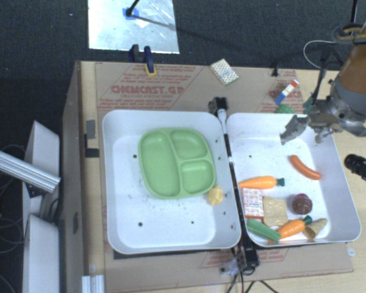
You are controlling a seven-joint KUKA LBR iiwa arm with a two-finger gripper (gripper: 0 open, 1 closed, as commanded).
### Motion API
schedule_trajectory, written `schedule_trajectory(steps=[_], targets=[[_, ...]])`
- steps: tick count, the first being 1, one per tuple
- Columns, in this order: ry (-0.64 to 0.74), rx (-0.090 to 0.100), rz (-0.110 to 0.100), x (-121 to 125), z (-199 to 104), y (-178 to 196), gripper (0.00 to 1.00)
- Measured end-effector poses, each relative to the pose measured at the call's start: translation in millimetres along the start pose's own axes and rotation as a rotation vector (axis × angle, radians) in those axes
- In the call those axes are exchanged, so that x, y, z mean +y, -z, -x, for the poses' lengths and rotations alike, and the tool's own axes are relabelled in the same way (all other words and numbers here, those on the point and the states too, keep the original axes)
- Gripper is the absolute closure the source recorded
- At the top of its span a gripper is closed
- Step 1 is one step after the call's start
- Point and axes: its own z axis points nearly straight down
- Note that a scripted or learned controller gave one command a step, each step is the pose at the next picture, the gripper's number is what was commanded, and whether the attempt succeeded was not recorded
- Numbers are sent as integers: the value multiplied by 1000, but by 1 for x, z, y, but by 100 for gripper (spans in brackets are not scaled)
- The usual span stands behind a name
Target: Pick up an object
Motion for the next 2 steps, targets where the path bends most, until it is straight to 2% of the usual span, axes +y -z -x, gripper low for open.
schedule_trajectory(steps=[1, 2], targets=[[-2, -1, 1, 59, 60, -189, 0], [-1, -1, 4, 60, 60, -178, 100]])
